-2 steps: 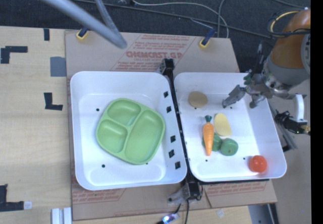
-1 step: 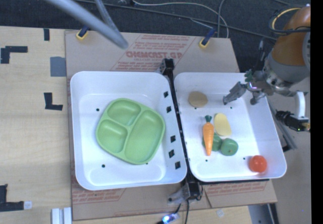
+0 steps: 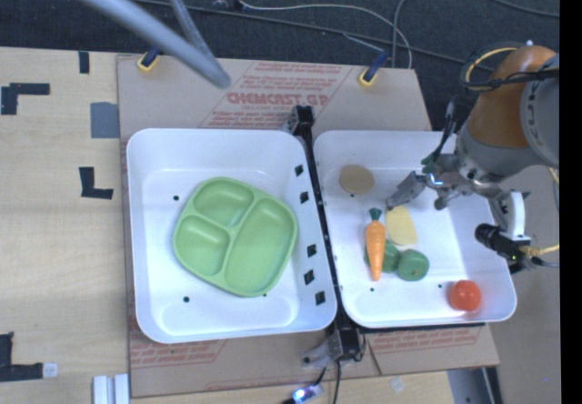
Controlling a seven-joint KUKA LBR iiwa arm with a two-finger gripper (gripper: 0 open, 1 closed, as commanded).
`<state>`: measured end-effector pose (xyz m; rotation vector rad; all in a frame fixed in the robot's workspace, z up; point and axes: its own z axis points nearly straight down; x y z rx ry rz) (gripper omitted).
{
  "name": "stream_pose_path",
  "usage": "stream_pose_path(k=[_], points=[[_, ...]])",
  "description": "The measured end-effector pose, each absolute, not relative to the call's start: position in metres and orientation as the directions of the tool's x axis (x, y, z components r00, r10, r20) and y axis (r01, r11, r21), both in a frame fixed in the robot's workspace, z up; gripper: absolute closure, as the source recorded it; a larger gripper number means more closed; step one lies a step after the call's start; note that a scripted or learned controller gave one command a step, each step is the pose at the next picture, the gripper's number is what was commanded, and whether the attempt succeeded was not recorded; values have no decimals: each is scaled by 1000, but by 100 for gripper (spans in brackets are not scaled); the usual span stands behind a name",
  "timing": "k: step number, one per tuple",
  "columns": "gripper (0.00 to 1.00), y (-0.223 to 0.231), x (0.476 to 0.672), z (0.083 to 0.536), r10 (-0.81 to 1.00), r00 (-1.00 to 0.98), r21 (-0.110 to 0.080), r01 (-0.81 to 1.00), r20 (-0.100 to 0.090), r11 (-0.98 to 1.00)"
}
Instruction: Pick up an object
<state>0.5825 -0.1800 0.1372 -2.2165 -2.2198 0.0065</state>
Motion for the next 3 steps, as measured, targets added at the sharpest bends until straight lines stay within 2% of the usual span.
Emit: stream_pose_path(k=[1, 2, 3], points=[[0, -179, 582, 84, 1000, -2, -1, 1000, -2, 2], [100, -180, 584, 98, 1000, -3, 2, 1000, -3, 3], [100, -173, 589, 143, 1000, -2, 3, 1000, 0, 2]])
